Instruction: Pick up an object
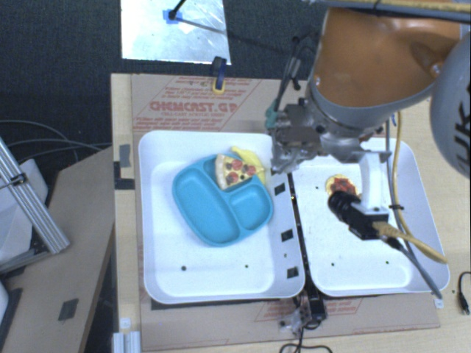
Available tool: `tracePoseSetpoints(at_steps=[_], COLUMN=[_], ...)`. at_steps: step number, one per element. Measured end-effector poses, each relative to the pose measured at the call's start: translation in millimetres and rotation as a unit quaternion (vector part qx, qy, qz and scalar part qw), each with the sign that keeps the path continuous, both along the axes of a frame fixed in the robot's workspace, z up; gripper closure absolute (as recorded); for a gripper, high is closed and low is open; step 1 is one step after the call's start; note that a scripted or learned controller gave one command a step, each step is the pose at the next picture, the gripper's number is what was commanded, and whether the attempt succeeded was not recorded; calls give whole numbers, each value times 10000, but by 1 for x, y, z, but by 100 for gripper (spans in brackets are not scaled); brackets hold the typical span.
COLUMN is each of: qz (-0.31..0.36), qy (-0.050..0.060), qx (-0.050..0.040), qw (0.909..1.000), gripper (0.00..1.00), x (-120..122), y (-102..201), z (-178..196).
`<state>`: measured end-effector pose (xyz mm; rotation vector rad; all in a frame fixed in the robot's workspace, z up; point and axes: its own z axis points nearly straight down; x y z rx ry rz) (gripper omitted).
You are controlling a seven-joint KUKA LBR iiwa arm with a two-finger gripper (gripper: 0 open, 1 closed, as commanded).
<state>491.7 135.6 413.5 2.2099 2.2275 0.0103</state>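
Note:
A blue divided plate (219,210) lies in the left bin (169,271). A toy pizza slice (234,170) rests on the plate's far right compartment. A yellow piece (250,155) pokes out just behind the slice. In the right bin (368,271) a small round orange and red item (341,183) lies near the far side, partly covered by robot parts. My gripper (282,162) hangs over the far end of the wall between the two bins, just right of the pizza slice and the yellow piece. Nothing shows in its grasp.
The arm's large grey and orange body (375,57) covers the far right of the bench. A cardboard sheet (191,101) lies under the bins. A shiny plate (173,20) sits beyond it, and a metal frame (26,197) stands at the left.

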Motion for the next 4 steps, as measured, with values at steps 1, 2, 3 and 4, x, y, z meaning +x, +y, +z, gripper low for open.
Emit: tracePoseSetpoints(at_steps=[1, 2, 3, 4], qz=[-2, 1, -3, 8], qy=[4, 15, -31, 12], qx=[-2, 5, 30, 7], qw=[10000, 10000, 10000, 10000], gripper=[0, 0, 0, 100], x=[0, 18, -6, -5], y=[0, 57, 78, 77], z=[0, 12, 128, 133])
